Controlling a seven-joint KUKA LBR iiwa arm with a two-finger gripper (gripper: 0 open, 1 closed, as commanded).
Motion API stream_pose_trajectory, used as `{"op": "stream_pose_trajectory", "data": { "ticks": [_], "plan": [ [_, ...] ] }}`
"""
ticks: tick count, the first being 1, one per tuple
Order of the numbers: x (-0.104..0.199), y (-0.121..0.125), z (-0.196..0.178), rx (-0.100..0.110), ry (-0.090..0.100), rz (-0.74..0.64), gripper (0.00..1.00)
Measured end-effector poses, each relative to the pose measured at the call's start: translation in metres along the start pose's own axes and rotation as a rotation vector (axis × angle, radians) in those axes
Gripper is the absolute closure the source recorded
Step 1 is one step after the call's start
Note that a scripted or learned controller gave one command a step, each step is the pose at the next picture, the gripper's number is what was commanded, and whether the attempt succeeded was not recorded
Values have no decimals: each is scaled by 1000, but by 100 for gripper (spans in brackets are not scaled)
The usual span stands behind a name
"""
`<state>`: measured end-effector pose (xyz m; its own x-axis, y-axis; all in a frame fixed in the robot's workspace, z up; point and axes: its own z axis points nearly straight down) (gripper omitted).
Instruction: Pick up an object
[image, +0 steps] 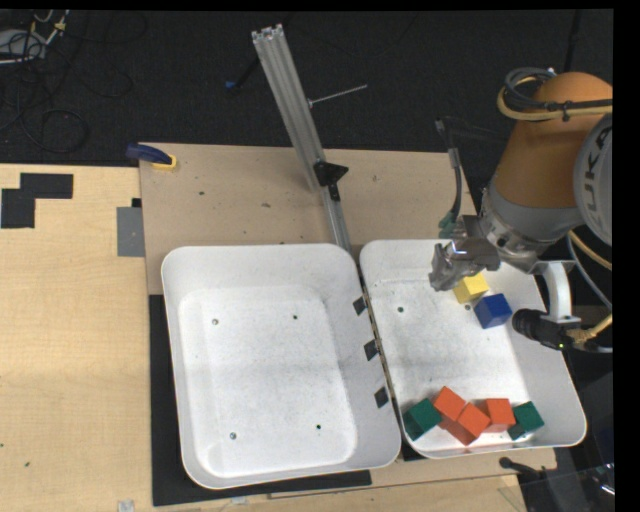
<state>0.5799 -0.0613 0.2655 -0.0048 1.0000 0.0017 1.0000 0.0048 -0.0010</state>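
My gripper (452, 268) hangs low over the far part of the right bin (420, 330), below the grey and orange arm. A yellow block (471, 289) lies right beside it, to the lower right and partly under the wrist. A blue block (492, 311) sits just beyond the yellow one. At the near end of the bin several blocks are bunched together: orange ones (468, 423) in the middle, a green block (422, 417) to their left and another green block (526, 418) to their right.
The left bin (260, 360) lies beside the right one, with black clips along the shared rim. A slanted aluminium rail (298, 118) runs from the back of the bench to the bins. A black cable connector (545, 330) sticks in from the right.
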Motion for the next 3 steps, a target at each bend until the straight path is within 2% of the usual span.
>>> {"op": "stream_pose_trajectory", "data": {
  "ticks": [1,3],
  "plan": [
    [50,14,-3,0,0,1,100],
    [152,41,34,2,0,1,100]
  ]
}}
